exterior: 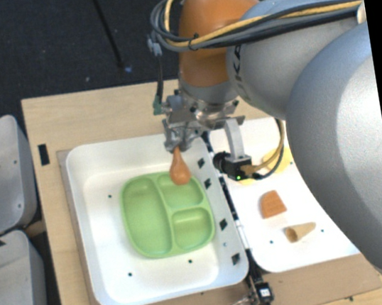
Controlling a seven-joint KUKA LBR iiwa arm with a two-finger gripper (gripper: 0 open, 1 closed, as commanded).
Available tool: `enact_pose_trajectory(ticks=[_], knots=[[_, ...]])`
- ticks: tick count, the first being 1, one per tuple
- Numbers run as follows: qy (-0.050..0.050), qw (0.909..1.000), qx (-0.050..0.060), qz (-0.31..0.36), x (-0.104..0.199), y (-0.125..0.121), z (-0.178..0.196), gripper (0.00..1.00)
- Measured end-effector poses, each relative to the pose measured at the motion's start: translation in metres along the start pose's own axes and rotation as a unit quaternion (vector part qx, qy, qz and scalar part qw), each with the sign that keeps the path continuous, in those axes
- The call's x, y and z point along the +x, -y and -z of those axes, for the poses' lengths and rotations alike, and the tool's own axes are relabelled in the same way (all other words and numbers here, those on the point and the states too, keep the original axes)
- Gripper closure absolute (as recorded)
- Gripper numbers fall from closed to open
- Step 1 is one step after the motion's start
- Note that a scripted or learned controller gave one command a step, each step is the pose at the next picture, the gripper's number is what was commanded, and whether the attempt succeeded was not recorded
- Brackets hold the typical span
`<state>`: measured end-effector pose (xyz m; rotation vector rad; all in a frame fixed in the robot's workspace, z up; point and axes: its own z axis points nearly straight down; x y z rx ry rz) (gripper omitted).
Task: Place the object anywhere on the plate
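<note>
While the arm is reaching over the bins, the gripper is hanging above the plate's upper edge, fingers clamping an orange drumstick dangling over the plate's top-right compartment

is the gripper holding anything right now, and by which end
Yes: the gripper holds an orange pear-shaped object by its narrow top end; its rounded bottom hangs over the green plate's upper right edge.

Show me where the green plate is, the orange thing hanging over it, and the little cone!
green plate (144, 220): camera view, on its big left compartment.
orange thing (179, 171): camera view, on its rounded lower end.
little cone (302, 232): camera view, on its middle.
</note>
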<state>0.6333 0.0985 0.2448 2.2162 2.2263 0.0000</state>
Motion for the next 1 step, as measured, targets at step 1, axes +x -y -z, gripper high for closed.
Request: enact_pose_trajectory(ticks=[1], knots=[[0.000,1.0000,0.001,-0.001,-0.0015,0.0006,0.0002,0.00]])
